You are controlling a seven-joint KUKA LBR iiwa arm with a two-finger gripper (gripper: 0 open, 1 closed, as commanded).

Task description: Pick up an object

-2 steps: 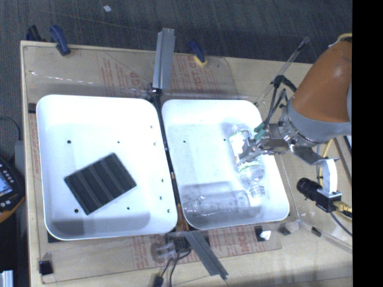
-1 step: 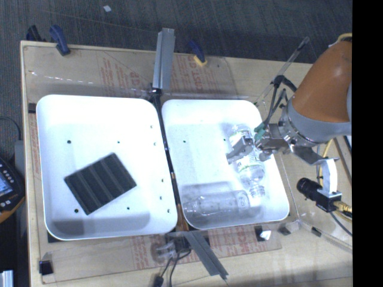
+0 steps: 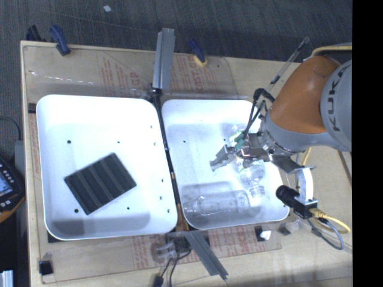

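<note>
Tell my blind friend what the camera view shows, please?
A grey and orange robot arm reaches its gripper into the right white bin, above a clear plastic bottle. The left bin holds a dark ridged block.

We see a robotics lab. Two white bins (image 3: pixel 96 160) sit on a counter (image 3: pixel 90 70), blue clamps (image 3: pixel 58 39) gripping its edge behind them. A grey-and-orange arm (image 3: pixel 305 100) reaches over the bins.
</note>
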